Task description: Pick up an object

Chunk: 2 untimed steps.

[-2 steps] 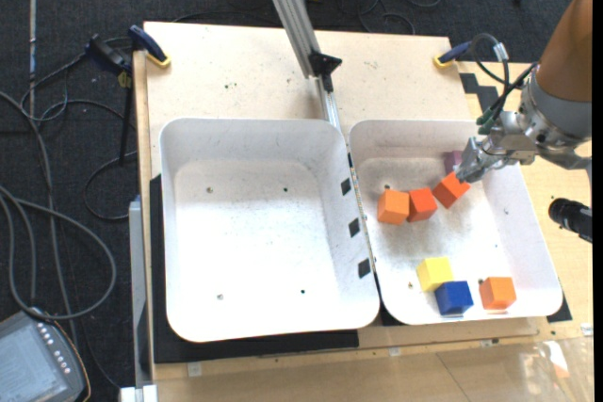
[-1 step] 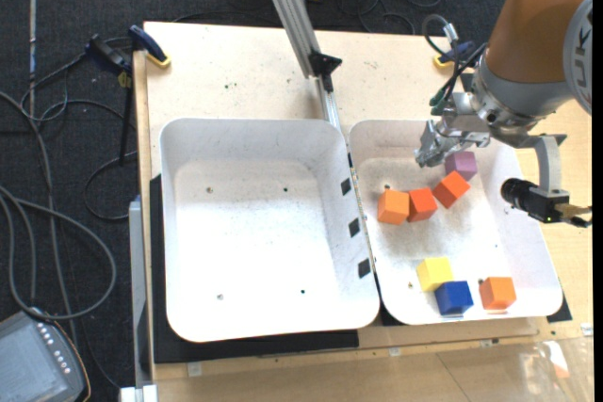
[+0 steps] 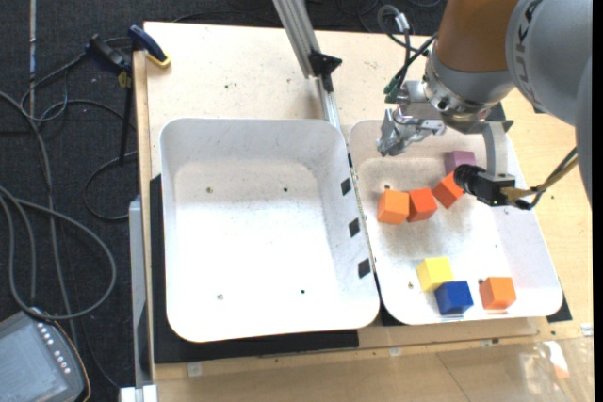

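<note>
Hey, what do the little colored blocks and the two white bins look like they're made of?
The blocks, such as the yellow block and blue block, look like painted wood or matte plastic: flat solid color, crisp edges, no shine. Which one, I cannot tell. The left bin and right bin look like thin molded plastic, semi-matte white with rounded corners and scuff specks.

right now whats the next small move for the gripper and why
Probably shift toward the orange blocks and descend. The gripper hangs over the right bin's far edge with nothing under it, and those blocks are the closest.
</note>
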Available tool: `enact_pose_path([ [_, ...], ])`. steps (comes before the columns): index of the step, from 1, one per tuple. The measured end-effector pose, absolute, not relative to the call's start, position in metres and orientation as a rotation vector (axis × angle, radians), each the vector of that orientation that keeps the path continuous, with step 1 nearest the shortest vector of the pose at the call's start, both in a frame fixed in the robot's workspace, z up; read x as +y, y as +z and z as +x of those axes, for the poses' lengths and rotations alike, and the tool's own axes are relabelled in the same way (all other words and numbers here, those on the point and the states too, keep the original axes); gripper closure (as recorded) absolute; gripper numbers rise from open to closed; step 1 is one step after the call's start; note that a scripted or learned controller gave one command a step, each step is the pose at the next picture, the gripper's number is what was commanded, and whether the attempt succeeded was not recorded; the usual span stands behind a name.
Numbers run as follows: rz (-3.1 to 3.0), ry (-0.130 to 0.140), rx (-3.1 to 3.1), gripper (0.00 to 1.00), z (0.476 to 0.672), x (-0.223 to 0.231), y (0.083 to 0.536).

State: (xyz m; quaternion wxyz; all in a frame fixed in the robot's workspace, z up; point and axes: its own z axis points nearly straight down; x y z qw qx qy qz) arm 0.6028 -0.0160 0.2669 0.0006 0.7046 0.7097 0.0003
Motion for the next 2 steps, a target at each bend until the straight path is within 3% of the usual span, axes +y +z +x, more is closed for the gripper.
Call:
enact_pose_path([
  [2,2.212,0.006,2.228,1.0,0.657,0.073,0.25],
])
